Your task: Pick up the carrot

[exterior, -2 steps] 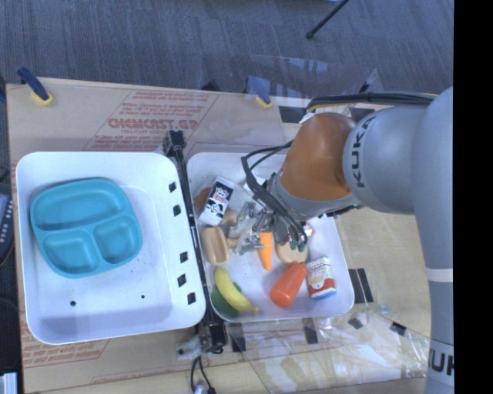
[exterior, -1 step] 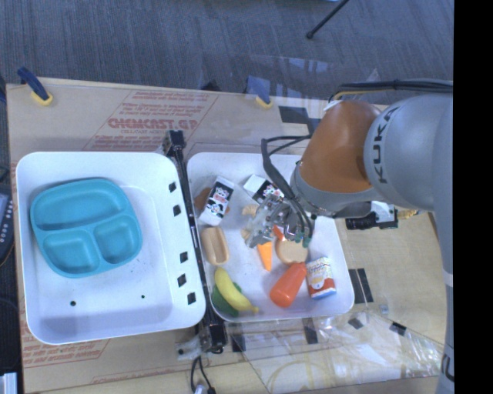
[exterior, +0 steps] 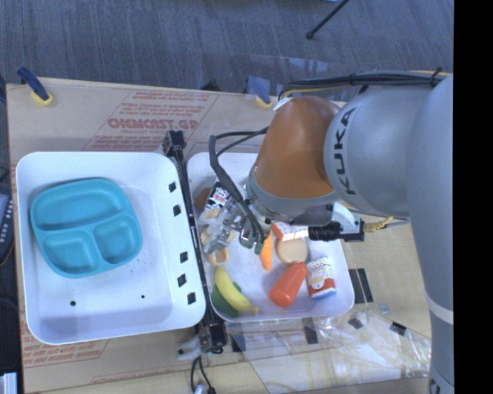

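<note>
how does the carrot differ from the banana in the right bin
The carrot is orange, the banana yellow with a green end. The carrot is smaller and lies nearly upright in the view; the banana is longer, curved and slanted. The carrot lies nearer the gripper. Both lie in the right bin.

Dark blue-grey ribbed carpet floor (exterior: 154,38) along the top. Thin black pole (exterior: 327,19) slants across it at top centre. Bench covered with brown cardboard sheet (exterior: 146,115) printed with red lettering; blue-and-yellow clamps on its top edge, one at left corner (exterior: 35,86), one near the middle (exterior: 259,91). Crinkled clear plastic sheeting (exterior: 362,350) lies over the bench at lower right. Light is even, soft, no hard shadows.
</note>
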`<state>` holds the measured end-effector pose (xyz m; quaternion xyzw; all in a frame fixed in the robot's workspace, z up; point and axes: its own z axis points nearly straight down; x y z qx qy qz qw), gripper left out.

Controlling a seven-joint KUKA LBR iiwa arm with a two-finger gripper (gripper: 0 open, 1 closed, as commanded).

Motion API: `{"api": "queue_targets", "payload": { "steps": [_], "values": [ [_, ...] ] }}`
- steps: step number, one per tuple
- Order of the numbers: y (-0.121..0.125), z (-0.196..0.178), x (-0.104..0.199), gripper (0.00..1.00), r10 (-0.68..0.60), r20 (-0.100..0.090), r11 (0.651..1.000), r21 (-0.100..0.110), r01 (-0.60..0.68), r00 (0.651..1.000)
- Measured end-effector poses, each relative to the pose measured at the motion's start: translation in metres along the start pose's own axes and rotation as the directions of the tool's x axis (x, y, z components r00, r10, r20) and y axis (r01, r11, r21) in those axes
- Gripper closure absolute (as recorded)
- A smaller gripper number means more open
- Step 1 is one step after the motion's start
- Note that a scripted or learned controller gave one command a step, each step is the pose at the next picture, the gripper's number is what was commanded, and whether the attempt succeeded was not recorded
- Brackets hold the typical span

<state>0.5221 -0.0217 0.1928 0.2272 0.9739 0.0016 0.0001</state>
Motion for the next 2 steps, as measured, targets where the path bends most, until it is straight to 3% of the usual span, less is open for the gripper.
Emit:
{"api": "queue_targets", "payload": {
  "steps": [1, 2],
  "values": [
    [-0.007, 0.002, 0.047, 1.00, 0.210, -0.003, 0.978, 0.005, -0.210, 0.978],
    [-0.069, -0.065, 0.015, 1.00, 0.033, 0.005, 0.999, 0.003, -0.033, 0.999]
  ]
}}
